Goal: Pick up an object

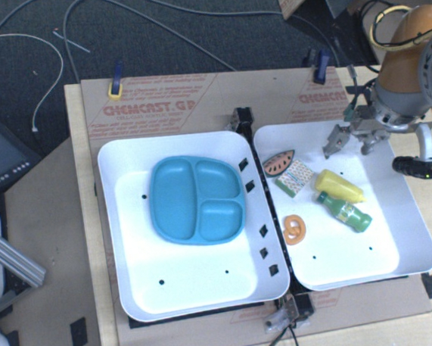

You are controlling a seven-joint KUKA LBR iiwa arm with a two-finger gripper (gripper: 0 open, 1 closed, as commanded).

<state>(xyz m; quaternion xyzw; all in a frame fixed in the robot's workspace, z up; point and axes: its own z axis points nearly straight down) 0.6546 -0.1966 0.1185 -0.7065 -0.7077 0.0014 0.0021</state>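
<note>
Bench (93, 241): tan board top, cardboard sheet (194, 98) w/ red print laid across the far part, held by blue clamps (116, 83) at far-left and far-right edges. Two shallow white bins sit directly on it side by side, nearly touching along a black divider strip w/ clips: left bin (135, 283), right bin (406, 249), the right one's near-right corner overhanging the board edge. Small black tag (79, 333) lies on bare board near the near-left corner; black brackets at the seam's far and near ends.
</note>
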